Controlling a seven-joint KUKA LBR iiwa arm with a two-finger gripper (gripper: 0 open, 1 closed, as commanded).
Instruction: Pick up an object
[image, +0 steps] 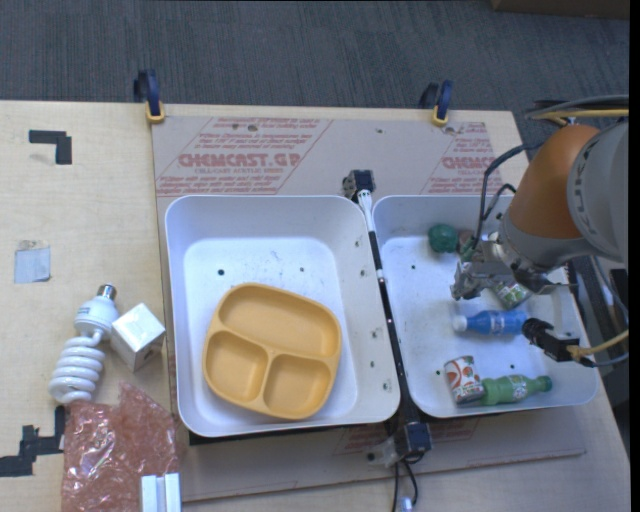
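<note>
In the right bin (400, 300) lie several small things. A blue bottle (492, 322) with a white cap rests on its side near the middle of the bin. Toward the front edge a green bottle (512, 387) also lies on its side, and a short can (461, 380) with a red and white label lies just beside it, at its left end. A dark green rounded object (443, 238) sits near the back wall. The gripper (478, 272) hangs over this bin, just above the blue bottle in the view, with another small item (513, 293) with a greenish label partly hidden under it; whether the gripper is spread or pressed together cannot be told, and nothing is plainly seen held. The grey arm (600, 190) with its orange band (548, 190) covers the bin's right rear corner, and black cables trail beside it. The left bin (190, 230) holds a yellow divided tray (272, 350) with three compartments. On the surface (60, 90) to the left lie a white spiral light bulb (84, 352), a small white box (138, 333) touching it, and a crumpled pink plastic bag (115, 450).
</note>
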